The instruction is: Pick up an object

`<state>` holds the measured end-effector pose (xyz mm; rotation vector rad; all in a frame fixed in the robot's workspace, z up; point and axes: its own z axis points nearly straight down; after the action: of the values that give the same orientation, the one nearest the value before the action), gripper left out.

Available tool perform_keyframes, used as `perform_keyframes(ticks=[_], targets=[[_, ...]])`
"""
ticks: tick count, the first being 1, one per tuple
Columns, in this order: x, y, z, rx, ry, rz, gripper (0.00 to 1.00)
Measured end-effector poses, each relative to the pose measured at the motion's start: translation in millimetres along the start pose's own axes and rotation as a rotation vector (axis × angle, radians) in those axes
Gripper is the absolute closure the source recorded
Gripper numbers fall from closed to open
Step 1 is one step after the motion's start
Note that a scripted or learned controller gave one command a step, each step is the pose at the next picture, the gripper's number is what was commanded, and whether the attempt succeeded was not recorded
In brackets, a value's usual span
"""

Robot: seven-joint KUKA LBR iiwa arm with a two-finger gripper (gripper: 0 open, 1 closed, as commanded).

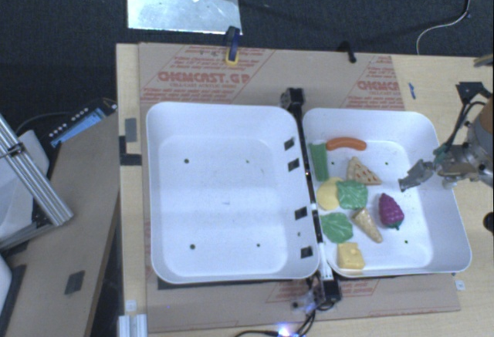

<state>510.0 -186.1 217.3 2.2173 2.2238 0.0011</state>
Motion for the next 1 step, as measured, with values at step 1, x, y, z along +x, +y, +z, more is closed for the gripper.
perform_keyframes(ticks=[1], targets=[[69.4, 14.9, 132.2, 0.008, 0.006, -0.007, 0.0]])
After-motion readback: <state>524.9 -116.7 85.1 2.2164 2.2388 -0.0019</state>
